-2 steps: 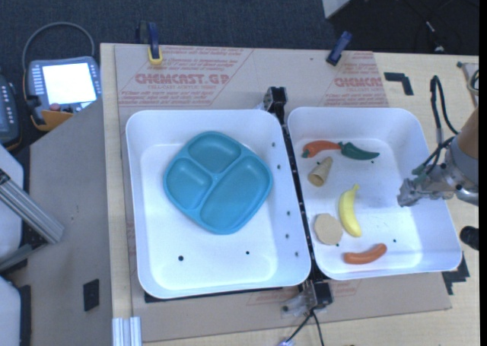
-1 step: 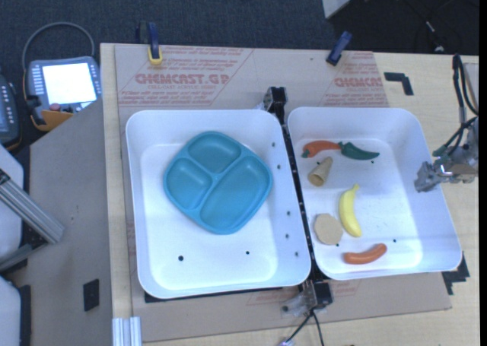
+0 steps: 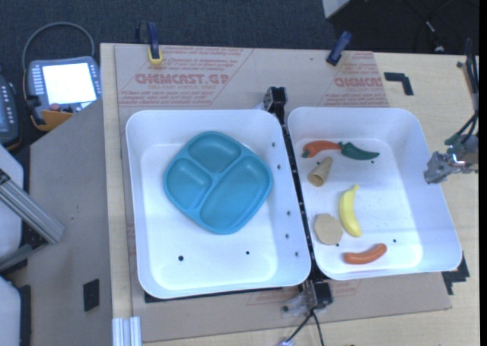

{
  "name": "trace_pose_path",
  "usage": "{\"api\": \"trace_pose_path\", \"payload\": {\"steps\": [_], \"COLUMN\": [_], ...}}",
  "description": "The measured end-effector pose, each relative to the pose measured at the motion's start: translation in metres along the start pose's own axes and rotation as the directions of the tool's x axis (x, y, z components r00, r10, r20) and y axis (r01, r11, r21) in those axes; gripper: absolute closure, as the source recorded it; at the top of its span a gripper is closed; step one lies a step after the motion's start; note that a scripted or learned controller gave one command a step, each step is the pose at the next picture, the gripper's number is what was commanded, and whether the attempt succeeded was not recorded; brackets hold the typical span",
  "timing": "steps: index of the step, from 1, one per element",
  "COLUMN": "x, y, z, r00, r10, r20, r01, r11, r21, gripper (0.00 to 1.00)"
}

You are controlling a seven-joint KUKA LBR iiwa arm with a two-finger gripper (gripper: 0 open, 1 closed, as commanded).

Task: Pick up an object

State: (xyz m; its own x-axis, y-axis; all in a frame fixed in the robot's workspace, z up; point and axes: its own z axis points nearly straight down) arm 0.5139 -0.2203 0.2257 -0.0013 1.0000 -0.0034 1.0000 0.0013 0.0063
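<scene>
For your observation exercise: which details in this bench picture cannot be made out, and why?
- Tool: small and blurred at the right bin's rim in the camera view; its opening is unreadable.
- Arm: cut off by the right edge.
- Tan disc and cone: too small to identify.

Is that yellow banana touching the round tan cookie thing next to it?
Cannot tell. In the camera view the banana lies right beside the tan disc, their edges meeting or nearly so; no clear gap or contact shows.

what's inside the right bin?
Right bin holds: carrot, cone, banana, tan disc, sausage. Anything beneath them is hidden.
</scene>
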Motion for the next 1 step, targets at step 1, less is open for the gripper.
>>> {"api": "trace_pose_path", "payload": {"steps": [1], "x": [0.0548], "y": [0.0184], "z": [-0.007], "r00": [1.0], "r10": [-0.006], "r20": [-0.003], "r01": [0.006], "r11": [1.0], "r21": [0.002], "gripper": [1.0]}}
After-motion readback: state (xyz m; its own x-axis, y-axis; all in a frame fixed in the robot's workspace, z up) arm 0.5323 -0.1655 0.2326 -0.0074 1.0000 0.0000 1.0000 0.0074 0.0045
